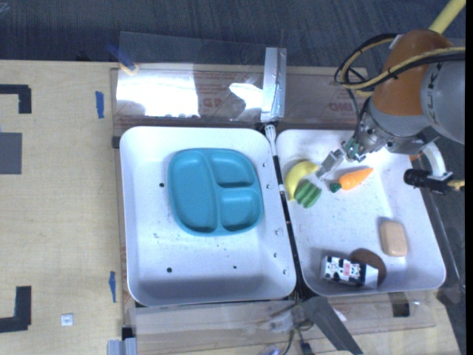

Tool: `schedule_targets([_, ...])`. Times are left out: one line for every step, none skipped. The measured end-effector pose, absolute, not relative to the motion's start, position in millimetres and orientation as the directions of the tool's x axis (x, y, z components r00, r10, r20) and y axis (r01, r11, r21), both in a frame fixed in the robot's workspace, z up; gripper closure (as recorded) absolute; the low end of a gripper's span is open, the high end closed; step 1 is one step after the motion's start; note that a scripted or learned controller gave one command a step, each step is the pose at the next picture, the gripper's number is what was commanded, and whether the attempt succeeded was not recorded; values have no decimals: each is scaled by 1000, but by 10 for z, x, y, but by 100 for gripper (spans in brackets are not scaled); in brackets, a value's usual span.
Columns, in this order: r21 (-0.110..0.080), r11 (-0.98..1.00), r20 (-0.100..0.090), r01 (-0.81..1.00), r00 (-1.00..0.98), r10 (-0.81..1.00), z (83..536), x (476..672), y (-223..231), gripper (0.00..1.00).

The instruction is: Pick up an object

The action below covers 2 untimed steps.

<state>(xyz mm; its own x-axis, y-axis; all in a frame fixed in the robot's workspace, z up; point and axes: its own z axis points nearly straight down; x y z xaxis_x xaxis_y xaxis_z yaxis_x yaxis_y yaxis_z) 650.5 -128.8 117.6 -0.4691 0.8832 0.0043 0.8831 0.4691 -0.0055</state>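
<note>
While my gripper (330,163) sits low in the right bin (414,220), its slim fingers (325,166) reach toward the yellow fruit (298,173) and the green piece (308,194), with the orange carrot (353,177) just beside them; they look slightly parted, and I see nothing caught between them. From where I sit, nothing is picked up: the carrot, the tan block (394,237), the black-and-white carton (344,270) and the brown piece (371,259) behind it all lie on the bin floor, and the blue divided tray (216,191) lies in the left bin (140,220). I judge the closing and the lift are left to do.
</note>
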Motion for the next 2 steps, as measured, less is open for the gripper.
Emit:
schedule_targets([8, 515, -10, 857, -515, 857, 911, 6171, -1772, 0])
schedule_targets([-39, 432, 16, 901, -432, 902, 844, 6567, -1586, 0])
